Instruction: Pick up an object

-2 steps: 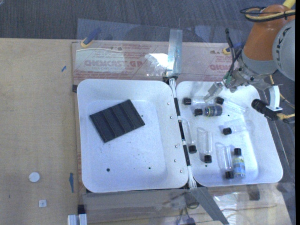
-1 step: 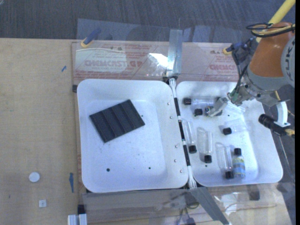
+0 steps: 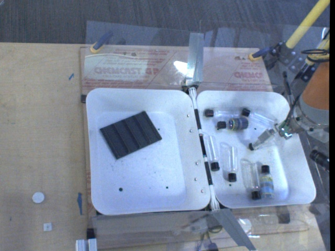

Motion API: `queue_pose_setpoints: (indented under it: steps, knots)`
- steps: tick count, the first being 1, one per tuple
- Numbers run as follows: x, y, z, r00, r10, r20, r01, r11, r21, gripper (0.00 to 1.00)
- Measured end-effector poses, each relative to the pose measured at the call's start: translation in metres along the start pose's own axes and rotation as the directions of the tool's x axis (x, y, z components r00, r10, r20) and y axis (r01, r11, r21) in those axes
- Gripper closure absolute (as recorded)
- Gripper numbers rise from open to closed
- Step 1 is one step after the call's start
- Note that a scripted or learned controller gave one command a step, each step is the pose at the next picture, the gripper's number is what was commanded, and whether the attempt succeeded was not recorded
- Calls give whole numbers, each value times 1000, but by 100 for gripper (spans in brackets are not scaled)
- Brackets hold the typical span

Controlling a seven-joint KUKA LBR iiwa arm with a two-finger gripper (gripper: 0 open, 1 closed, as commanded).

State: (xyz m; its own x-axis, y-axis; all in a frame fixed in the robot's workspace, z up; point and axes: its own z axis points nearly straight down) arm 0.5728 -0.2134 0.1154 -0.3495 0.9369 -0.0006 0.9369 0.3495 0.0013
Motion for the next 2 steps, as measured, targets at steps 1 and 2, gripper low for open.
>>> queue_pose_setpoints:
  steps: [1, 2]
  knots:
    - [0, 101, -13, 1000, 24, 3, -24, 1000, -3, 0]
    - [32, 79, -3, 1000, -18, 17, 19, 1000, -19, 0]
